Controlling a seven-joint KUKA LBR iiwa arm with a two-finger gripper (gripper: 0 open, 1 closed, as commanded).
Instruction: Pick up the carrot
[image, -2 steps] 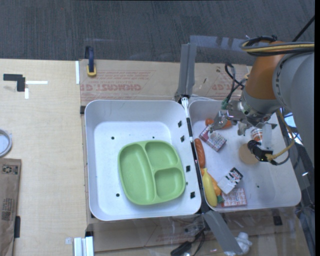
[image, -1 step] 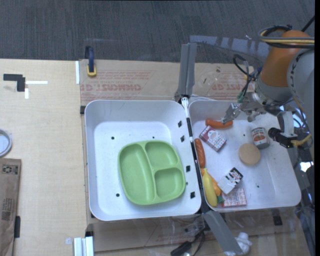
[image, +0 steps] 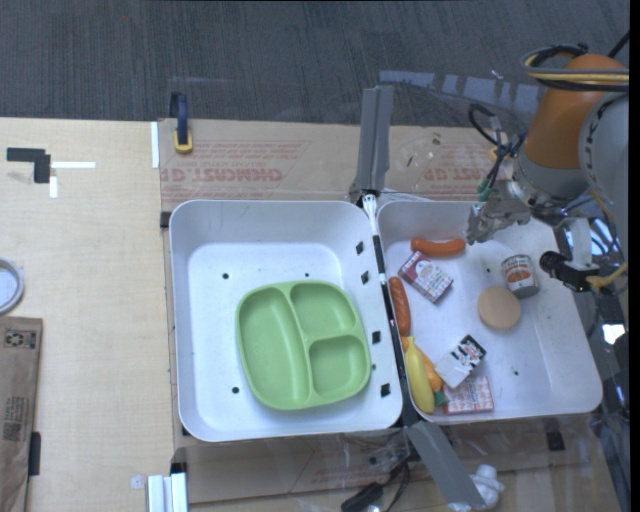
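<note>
Pale wooden bench top (image: 80, 230) under even light, dark grey ribbed floor (image: 250, 50) beyond its far edge, brown printed cardboard sheet (image: 270, 160) lying flat behind the two bins.

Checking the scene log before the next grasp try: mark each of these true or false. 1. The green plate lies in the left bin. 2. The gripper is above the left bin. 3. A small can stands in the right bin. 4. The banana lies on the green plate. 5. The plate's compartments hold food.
1. True. The green plate lies in the left bin.
2. False. The gripper is over the far part of the right bin, near the orange carrot.
3. True. The small can stands there, beside a round tan item.
4. False. The banana lies in the right bin along its left wall.
5. False. All three compartments are bare.
</note>
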